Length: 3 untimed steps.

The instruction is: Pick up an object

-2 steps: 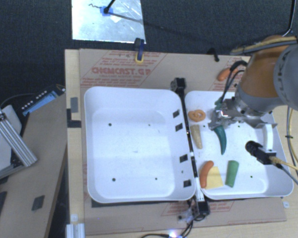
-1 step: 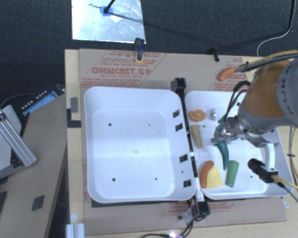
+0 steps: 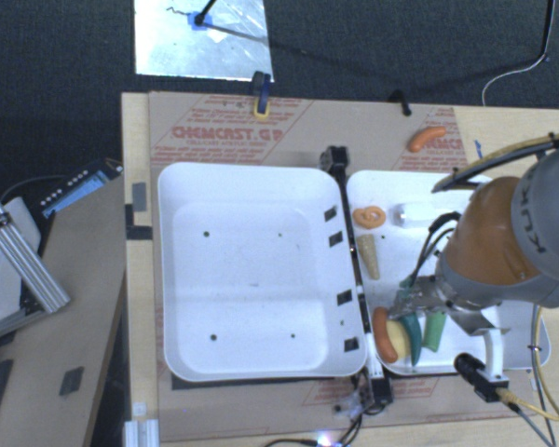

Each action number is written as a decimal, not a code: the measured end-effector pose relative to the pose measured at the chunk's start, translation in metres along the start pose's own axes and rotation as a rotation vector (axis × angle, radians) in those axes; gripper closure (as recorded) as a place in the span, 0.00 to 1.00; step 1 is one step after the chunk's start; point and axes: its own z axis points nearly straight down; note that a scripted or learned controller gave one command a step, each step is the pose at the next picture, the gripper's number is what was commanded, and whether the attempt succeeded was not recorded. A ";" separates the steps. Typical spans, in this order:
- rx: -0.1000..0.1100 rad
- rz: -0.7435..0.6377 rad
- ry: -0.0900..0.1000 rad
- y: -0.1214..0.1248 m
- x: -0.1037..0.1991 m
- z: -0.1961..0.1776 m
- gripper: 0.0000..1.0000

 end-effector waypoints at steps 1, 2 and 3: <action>-0.009 -0.004 -0.003 0.005 -0.003 -0.068 1.00; -0.006 -0.001 -0.003 0.002 -0.018 -0.091 1.00; -0.017 -0.013 -0.001 0.019 0.044 -0.217 1.00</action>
